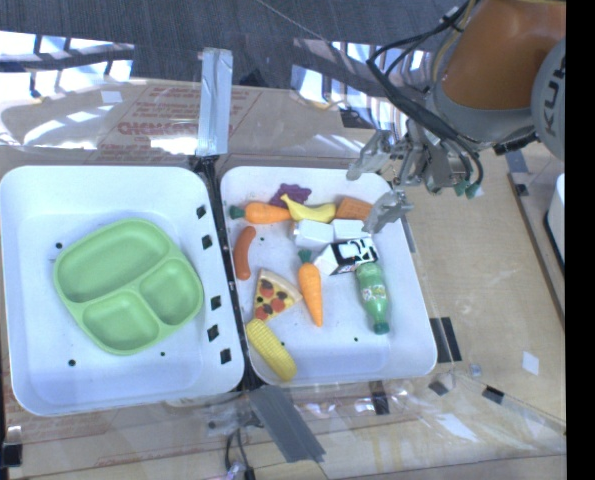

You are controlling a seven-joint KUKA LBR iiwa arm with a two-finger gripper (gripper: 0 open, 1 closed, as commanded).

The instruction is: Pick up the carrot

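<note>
A carrot (310, 290), orange with a green top, lies near the middle of the right bin (417, 308), pointing toward the front. A second carrot (266, 212) lies crosswise at the bin's back, beside the banana (309, 209). My gripper (379, 185) hangs over the bin's back right corner, up and to the right of both carrots. Its fingers (386, 212) stand open with nothing between them.
The right bin also holds a sausage (243, 251), pizza slice (275, 294), corn cob (270, 348), green bottle (373, 296), white block (314, 234), a black-and-white item (352, 253) and a brown piece (353, 208). The left bin (27, 208) holds a green divided plate (127, 285).
</note>
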